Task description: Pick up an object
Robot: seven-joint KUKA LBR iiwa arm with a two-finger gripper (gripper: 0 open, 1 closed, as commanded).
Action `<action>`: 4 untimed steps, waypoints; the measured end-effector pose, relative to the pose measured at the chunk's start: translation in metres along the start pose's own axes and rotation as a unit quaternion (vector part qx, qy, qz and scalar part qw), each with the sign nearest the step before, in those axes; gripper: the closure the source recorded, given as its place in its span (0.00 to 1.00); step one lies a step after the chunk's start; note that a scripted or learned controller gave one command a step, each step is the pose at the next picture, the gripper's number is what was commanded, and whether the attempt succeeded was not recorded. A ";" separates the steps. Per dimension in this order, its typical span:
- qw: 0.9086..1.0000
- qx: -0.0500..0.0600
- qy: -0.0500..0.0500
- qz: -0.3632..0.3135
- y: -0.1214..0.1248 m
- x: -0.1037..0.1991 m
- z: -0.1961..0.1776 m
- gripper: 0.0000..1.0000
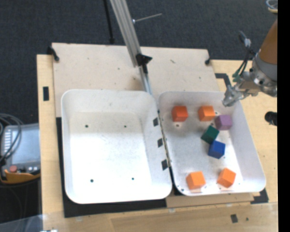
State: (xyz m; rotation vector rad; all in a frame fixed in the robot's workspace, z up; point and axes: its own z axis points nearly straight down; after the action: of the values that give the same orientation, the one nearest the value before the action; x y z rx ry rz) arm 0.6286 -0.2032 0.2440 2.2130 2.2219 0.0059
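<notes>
**Gripper above far right corner of right bin, blocks loose inside**

Task things = small blocks, all in the right bin [251,151]. Far row: orange block [180,113] toward the bin's left wall, second orange block [206,112] to its right, well apart from the first. Purple block [224,122] sits just beside that second orange one, on its right and slightly nearer the camera; touching or not, can't tell. Green block [210,134] below the purple one, tilted, w/ blue block [216,149] just beside it on the near side, looks to be in contact. Near edge: third orange block [195,180] and fourth orange block [226,177], side by side but apart, both close to the bin's near rim.

Gripper [229,98] is at the bin's far right corner, over the rim, near the purple block and 2nd orange block but not on either. Nothing seen between its fingers. Fingers spread or pressed together: cannot tell, tip is too small and blurred. Arm [266,57] comes in from the right, orange band above grey wrist, cables along it.

Left bin [67,129] lies alongside, its right wall against the right bin's left wall. Both bins rest on a wooden bench [46,144]. A slanted metal rail [125,28] runs from the top down to where the bins meet. Grey device w/ cables [19,151] at far left, off the bench.
</notes>
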 end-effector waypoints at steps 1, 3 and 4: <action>1.000 0.001 0.000 0.000 0.001 -0.001 -0.026 1.00; 1.000 0.003 0.001 -0.001 -0.027 0.114 -0.027 1.00; 1.000 0.003 0.001 -0.002 -0.047 0.168 -0.027 1.00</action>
State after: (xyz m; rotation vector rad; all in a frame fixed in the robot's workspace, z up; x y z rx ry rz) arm 0.5810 -0.0354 0.2708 2.2140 2.2303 0.0015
